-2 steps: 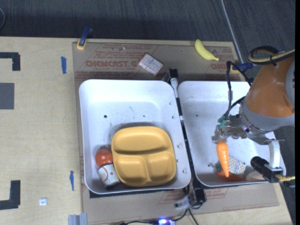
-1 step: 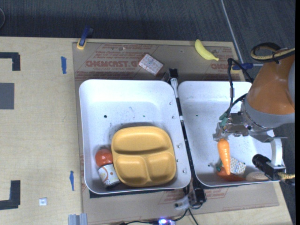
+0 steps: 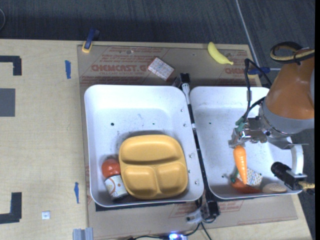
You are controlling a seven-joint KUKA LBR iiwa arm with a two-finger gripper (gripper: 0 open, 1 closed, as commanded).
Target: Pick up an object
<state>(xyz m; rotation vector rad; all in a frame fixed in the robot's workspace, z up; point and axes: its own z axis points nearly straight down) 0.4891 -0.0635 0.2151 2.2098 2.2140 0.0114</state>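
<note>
Carrot [image 3: 240, 165] lies upright-ish in the right bin [image 3: 215, 114], near its front wall, tip touching the gripper [image 3: 243, 135] just above it. Whether that claw is apart or together, I cannot tell. Left of the carrot, across the divider, sits a yellow tray [image 3: 152, 165].

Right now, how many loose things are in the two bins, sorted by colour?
Yellow: 1, the divided tray.
Orange or red: 3, the carrot, the ball, a piece under the carrot.
White patterned: 2, can, pouch.
Tan: 1, oval.
Total: 7.
</note>
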